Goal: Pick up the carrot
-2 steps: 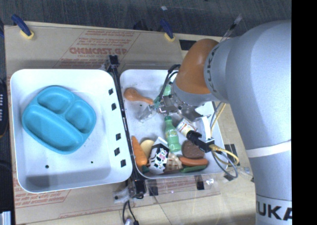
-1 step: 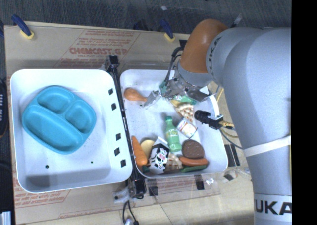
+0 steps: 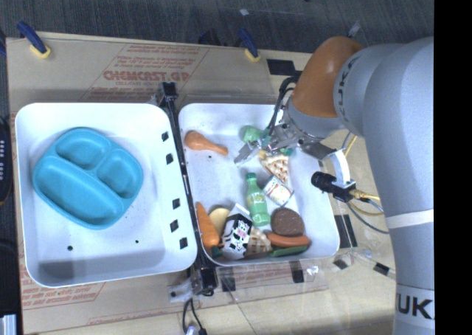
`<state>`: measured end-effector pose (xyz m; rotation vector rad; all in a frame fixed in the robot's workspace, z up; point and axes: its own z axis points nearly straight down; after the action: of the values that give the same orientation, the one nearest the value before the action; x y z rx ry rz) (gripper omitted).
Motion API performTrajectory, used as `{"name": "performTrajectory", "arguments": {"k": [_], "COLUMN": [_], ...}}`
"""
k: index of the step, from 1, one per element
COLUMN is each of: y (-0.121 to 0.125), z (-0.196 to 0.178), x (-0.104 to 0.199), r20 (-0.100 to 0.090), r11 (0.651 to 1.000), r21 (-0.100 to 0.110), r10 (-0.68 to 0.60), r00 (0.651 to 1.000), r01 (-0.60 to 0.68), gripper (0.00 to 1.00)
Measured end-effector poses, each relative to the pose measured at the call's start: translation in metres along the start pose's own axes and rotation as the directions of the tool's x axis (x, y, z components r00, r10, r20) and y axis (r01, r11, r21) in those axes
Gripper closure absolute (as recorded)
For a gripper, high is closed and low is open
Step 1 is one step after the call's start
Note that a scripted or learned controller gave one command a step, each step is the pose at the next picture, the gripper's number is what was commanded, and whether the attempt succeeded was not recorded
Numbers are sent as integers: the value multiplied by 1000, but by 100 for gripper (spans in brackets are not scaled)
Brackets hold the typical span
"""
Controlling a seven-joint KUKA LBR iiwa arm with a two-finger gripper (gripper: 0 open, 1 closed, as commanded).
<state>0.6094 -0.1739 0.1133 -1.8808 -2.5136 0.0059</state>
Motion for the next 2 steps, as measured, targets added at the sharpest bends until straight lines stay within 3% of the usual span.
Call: {"name": "performTrajectory", "arguments": {"k": [1, 2], "y": [3, 4], "z": [21, 10], "x": [2, 2], "r20": [-5, -6], "r11": [997, 998], "r21": [3, 5], "r10": [77, 67], "r00": [997, 998], "r01": [-77, -67], "gripper": [0, 100]}}
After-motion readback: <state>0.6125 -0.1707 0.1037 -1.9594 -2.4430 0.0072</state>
